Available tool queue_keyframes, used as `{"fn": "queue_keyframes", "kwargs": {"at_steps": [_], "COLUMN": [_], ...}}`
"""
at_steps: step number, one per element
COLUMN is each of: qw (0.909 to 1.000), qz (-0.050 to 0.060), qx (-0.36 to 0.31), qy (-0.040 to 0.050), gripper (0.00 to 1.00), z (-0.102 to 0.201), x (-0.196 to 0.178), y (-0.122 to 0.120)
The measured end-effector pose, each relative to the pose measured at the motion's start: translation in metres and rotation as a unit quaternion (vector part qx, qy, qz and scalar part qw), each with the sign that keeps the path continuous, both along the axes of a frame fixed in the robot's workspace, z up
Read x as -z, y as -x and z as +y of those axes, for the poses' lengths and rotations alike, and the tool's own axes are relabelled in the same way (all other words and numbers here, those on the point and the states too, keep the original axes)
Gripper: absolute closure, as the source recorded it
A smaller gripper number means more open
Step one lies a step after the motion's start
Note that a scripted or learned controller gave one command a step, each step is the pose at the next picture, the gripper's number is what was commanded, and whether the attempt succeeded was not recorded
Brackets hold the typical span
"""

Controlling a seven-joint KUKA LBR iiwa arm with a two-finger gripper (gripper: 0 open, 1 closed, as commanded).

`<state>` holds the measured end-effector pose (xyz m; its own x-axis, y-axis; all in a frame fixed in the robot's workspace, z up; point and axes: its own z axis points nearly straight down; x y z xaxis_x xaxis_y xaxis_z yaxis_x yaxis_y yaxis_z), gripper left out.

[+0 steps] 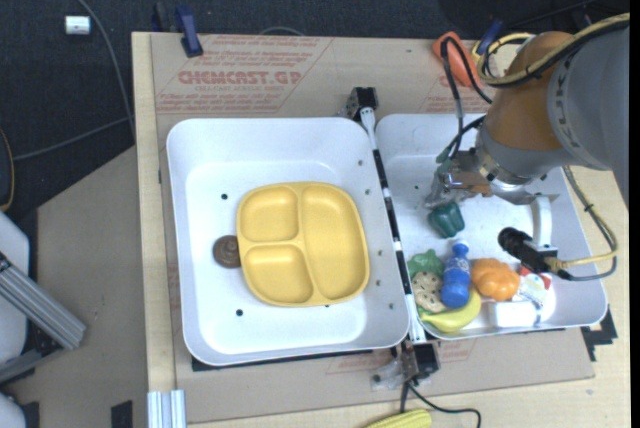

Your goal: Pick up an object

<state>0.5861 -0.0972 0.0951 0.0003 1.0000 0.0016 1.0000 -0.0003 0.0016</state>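
In the right bin (400,141), my gripper (447,193) hangs over the middle, pointing down. A small dark green object (446,217) lies directly under its tip, touching or nearly touching it. Whether the green object is gripped is hidden by the wrist. Toward the bin's front lie a blue bottle (456,282), an orange fruit (495,278), a yellow banana (450,319), a green leafy piece (425,264) and a speckled cookie (427,292).
The left bin (190,216) holds a yellow divided plate (300,243) with a small brown disc (226,251) beside its left edge. A white block (512,314) and a red bit (536,285) sit in the right bin's front right corner.
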Motion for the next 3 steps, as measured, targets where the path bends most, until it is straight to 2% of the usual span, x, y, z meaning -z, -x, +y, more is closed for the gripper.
{"fn": "queue_keyframes", "kwargs": {"at_steps": [1, 2, 3], "qw": [1.0, 1.0, 1.0], "qz": [0.0, 0.001, 0.0], "qx": [-0.001, 0.0, 0.0], "qy": [0.0, 0.0005, 0.0019], "gripper": [1.0, 0.0, 0.0], "z": [0.095, 0.094, 0.011], "x": [-0.09, -0.09, -0.09], "y": [0.029, 0.03, 0.022]}}
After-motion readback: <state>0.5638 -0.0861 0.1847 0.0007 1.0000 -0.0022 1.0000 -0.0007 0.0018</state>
